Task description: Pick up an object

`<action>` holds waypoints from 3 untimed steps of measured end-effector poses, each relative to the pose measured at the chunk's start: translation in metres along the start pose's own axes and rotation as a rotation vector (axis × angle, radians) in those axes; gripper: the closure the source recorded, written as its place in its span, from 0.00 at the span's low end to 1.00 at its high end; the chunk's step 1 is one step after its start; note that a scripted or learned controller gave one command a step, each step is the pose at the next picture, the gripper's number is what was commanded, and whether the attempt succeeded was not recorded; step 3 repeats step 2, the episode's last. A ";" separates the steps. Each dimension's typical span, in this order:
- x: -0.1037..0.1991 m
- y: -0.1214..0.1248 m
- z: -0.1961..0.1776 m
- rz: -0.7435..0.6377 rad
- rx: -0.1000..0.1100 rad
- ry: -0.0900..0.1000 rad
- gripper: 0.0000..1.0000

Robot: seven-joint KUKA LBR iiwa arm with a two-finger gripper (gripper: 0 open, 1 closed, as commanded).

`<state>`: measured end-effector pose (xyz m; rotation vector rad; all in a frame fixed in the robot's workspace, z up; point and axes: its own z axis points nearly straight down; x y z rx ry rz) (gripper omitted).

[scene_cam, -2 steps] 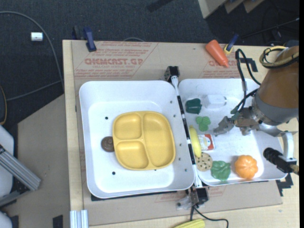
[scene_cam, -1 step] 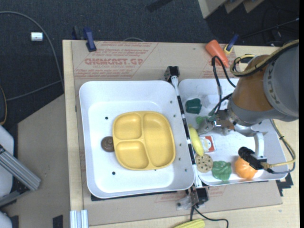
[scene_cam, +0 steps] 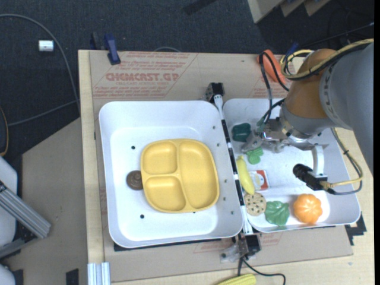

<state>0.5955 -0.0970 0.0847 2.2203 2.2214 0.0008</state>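
Observation:
My gripper (scene_cam: 262,140) hangs low over the upper left part of the right bin (scene_cam: 338,159). A dark green object (scene_cam: 240,131) lies just to its left, against the bin's wall. A small light green piece (scene_cam: 255,156) sits right below the gripper's tip; whether they touch is unclear. A yellow banana (scene_cam: 244,176) lies along the bin's left wall. Beside it is a red and white packet (scene_cam: 259,180). A speckled cookie (scene_cam: 255,203), a green leafy piece (scene_cam: 276,212) and an orange (scene_cam: 307,208) line the front edge.
The left bin (scene_cam: 116,159) holds a yellow divided plate (scene_cam: 178,175), with a brown round object (scene_cam: 135,180) at its left edge. The grey arm with its orange band (scene_cam: 309,94) covers the right bin's back right. A blue clamp (scene_cam: 111,49) sits on the bench's far left.

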 end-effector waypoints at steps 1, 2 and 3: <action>0.000 0.000 -0.010 -0.001 -0.002 0.000 1.00; 0.059 -0.020 -0.100 -0.001 -0.001 0.000 1.00; 0.059 -0.020 -0.100 -0.001 -0.001 0.000 1.00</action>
